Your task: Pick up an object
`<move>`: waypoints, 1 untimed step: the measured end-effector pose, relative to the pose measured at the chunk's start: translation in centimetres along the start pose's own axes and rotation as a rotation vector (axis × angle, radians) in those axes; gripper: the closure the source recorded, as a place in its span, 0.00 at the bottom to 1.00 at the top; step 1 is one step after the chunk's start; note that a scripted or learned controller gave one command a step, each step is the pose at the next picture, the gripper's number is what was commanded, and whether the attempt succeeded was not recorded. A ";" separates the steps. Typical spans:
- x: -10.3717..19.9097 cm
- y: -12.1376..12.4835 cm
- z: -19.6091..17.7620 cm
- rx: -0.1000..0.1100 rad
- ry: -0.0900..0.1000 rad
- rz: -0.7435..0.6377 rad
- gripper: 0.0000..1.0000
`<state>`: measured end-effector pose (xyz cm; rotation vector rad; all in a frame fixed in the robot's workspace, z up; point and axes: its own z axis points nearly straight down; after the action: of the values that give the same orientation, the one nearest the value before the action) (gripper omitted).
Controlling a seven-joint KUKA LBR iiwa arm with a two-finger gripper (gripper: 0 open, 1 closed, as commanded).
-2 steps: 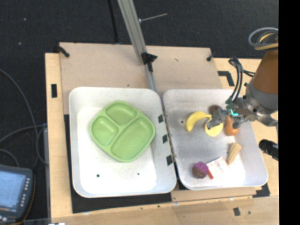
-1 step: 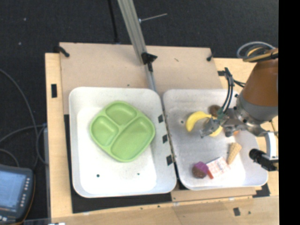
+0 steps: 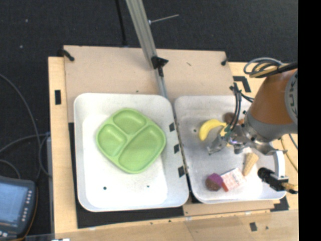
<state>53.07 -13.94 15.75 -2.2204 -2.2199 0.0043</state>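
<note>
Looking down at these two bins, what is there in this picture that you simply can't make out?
- End effector, camera view: small and blurred, so whether it grips anything is unclear.
- Brown thing behind the banana: mostly covered by the arm.
- Pink-and-white packet: too small to read.
- Dark purple lump: too blurred to identify.
- Device at lower left: cut off by the picture's edge.

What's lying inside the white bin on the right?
The right bin holds a yellow banana, a purple object, a small white-and-red packet and a tan cone-shaped piece. The gripper and arm cover the bin's right part, hiding anything beneath.
</note>
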 end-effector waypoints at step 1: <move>-0.1 -0.1 5.3 0.001 0.000 0.000 0.00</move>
<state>52.96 -14.02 10.47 -2.2201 -2.2191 0.0052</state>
